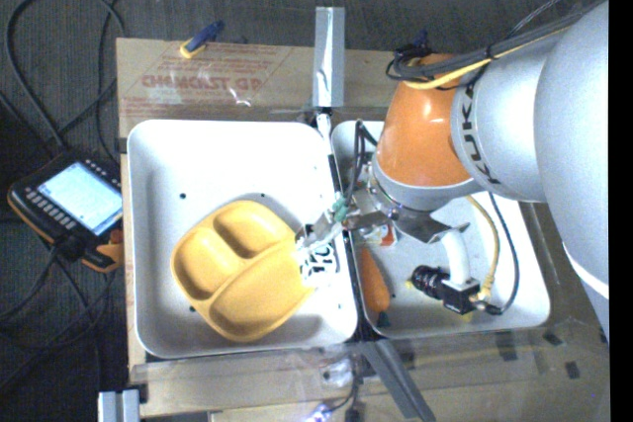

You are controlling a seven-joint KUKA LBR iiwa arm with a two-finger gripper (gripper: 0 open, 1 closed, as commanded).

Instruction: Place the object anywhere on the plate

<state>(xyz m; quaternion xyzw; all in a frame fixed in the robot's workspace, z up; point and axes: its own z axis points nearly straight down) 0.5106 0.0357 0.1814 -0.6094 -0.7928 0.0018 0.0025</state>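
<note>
carrot (373, 284) in right bin, beneath tool (326, 237)

A yellow plastic plate (240, 267) divided into three compartments lies flat in the left white bin, toward its lower middle, its right edge close to the wall between the bins. A long orange carrot-shaped object (373, 284) lies in the right bin, along its left wall, running lengthwise beside the divider, its upper end hidden beneath the arm.
</note>
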